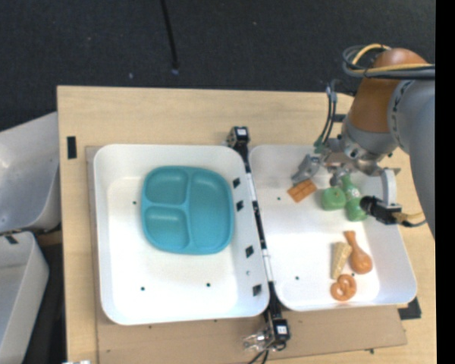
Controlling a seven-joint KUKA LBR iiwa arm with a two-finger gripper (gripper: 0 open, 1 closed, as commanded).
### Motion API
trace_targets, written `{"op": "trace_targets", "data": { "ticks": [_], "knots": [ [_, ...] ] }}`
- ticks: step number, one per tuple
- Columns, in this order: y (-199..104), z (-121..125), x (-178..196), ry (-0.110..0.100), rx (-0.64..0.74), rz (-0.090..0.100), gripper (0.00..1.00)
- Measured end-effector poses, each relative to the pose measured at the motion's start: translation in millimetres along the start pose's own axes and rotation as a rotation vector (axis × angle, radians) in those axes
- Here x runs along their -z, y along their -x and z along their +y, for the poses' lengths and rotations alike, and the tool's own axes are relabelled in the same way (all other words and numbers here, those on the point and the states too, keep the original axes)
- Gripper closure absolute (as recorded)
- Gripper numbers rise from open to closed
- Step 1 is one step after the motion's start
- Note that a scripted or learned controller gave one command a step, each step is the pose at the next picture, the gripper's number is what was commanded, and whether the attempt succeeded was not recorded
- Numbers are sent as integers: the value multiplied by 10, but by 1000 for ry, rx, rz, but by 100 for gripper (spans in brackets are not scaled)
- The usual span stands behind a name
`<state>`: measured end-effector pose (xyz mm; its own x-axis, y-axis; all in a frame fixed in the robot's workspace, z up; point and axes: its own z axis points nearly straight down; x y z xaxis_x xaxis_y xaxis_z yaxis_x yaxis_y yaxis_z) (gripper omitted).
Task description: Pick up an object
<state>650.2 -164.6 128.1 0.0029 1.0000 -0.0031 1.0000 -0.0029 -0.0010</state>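
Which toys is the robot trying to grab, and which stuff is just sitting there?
For the job, in the right bin:
gripper
orange block
green toy
drumstick
cone
pretzel

Just sitting there:
teal divided plate in the left bin
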Motion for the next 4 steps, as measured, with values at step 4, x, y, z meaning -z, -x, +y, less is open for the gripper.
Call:
{"op": "trace_targets", "data": {
  "ticks": [4],
  "knots": [
    [76, 13, 1264, 5, 3, 3, 100]
  ]
}}
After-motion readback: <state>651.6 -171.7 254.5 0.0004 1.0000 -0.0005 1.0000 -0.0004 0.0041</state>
